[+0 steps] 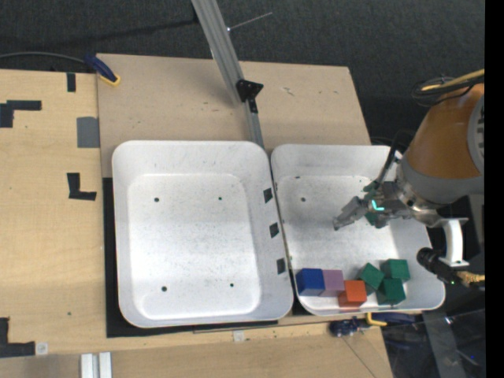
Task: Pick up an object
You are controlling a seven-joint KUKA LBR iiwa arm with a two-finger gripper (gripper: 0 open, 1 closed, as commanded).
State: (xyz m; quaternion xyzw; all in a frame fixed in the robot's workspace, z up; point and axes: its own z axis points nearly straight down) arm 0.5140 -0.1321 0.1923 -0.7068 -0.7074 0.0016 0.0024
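Camera view: a robot gripper (352,213) hovers in the right bin (331,160), above a cluster of small blocks.

The blocks lie along the bin's 6 o'clock edge: a blue block (310,280), a purple block (333,280) touching it, an orange block (353,292), then 3 green blocks (386,280) bunched at 5 o'clock. The gripper sits at about 3 o'clock, well apart from them, nothing visibly between its fingers; whether the jaws are open cannot be told. The left bin (126,160) adjoins at 9 o'clock.
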